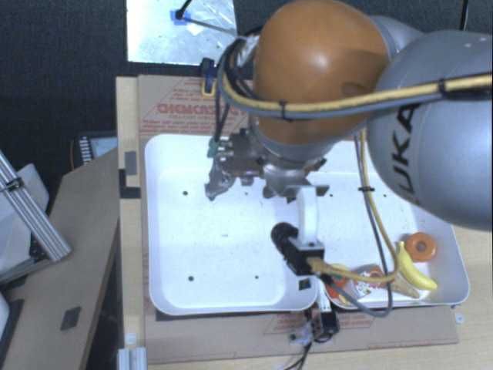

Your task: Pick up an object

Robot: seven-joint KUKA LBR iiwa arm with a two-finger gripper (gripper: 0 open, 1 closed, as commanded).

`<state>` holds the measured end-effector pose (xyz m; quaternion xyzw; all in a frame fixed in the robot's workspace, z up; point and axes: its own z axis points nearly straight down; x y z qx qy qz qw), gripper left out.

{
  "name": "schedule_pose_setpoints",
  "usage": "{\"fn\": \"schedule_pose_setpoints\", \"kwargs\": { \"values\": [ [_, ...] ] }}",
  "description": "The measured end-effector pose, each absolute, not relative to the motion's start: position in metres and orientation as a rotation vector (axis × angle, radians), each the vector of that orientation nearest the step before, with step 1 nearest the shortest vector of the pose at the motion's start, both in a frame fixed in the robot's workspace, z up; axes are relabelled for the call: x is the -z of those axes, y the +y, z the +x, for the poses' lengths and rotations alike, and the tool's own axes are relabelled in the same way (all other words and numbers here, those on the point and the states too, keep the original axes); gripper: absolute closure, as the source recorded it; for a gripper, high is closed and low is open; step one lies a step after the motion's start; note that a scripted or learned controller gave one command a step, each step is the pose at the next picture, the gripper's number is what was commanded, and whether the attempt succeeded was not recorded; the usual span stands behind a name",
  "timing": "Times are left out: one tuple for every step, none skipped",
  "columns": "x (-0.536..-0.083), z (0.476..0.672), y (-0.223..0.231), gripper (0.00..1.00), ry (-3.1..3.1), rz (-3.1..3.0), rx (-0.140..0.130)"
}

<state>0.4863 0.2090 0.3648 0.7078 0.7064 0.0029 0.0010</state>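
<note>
Tool (217, 177) hangs over left bin (177, 237); grip state: cannot tell; banana (412, 270) lies in right bin (461, 282), well apart; you'd best centre over banana's middle, then descend squarely.

a silvery sheet (166, 29) lies behind the printed cardboard (173, 110).

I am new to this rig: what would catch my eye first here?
The arm's big orange band looms in the upper middle, over the white left bin. At the near right corner of the right bin lie a yellow banana and a small orange ring.
</note>
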Motion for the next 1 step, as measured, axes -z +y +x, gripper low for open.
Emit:
{"fn": "schedule_pose_setpoints", "kwargs": {
  "values": [
    [-0.3221,0.571,0.1935,0.0,2.216,2.223,-0.002]
  ]
}}
